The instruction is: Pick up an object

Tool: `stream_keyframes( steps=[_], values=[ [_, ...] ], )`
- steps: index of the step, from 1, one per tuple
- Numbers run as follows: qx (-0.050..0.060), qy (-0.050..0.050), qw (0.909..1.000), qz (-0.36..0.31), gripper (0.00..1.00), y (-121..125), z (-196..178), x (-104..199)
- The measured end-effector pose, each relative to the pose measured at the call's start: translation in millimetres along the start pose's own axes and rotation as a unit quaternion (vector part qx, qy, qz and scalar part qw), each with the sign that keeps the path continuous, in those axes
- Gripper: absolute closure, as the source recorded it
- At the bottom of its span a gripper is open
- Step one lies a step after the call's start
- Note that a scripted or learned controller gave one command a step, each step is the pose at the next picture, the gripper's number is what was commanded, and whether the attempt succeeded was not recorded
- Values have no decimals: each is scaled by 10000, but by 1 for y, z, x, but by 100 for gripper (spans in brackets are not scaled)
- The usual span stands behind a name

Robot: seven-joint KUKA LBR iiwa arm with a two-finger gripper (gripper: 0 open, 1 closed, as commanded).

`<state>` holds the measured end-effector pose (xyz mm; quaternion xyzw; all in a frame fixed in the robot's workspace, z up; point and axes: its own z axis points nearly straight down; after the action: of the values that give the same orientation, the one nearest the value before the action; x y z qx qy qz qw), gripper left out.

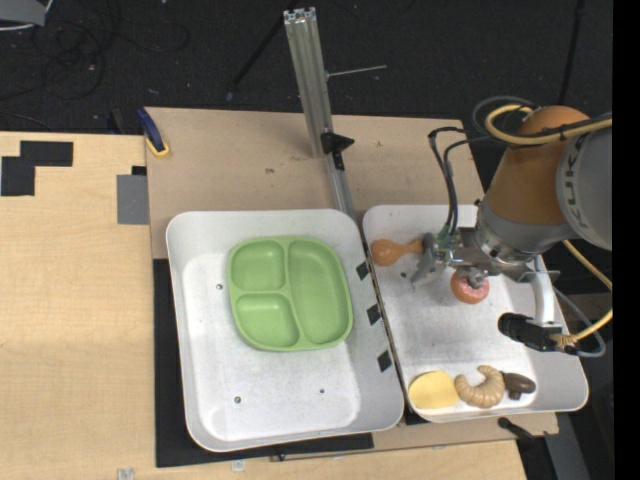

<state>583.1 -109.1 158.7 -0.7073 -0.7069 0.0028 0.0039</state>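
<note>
In the right bin [440,333], several small items lie loose. An orange pear-shaped piece [386,252] rests near the bin's upper left wall. A round red-and-pink item [469,287] sits just below the wrist. A yellow disc [432,391], a tan croissant-shaped piece [483,386] and a small dark brown piece [519,383] lie along the front edge. My gripper [440,260] hangs low over the upper part of this bin, between the orange piece and the red item; the wrist body covers its tips.
The left bin [200,368] holds a green three-compartment plate [290,293]. An aluminium post [315,108] stands behind the gap between the bins. Cables [450,183] loop off the arm above the right bin, and a black fitting [528,330] sticks out near its right wall.
</note>
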Motion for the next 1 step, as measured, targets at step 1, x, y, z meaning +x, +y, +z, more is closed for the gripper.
stream_keyframes(
  steps=[1],
  values=[
    [-11,-2,10000,1,0,-2,43,0]
  ],
)
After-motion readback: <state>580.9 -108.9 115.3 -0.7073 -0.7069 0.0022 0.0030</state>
